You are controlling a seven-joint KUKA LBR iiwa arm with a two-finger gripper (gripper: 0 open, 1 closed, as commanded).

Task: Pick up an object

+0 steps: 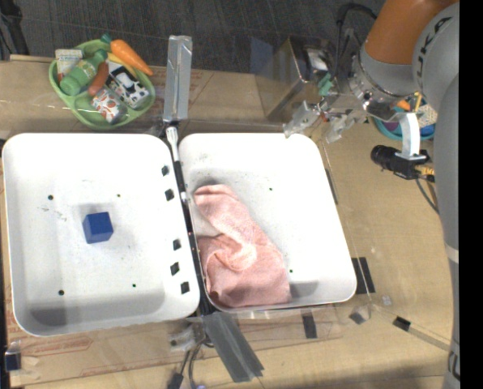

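Claw (314, 121) above right bin's (326, 217) far rim, apparently empty; pink cloth (237, 250) inside.

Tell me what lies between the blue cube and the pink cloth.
In the camera view, bare white floor of the left bin, then the two bins' adjoining rims, separate the blue cube from the pink cloth.

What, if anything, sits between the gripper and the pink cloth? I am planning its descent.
Nothing visible does. The gripper is above the far rim of the right bin, and only bare bin floor lies between it and the pink cloth.
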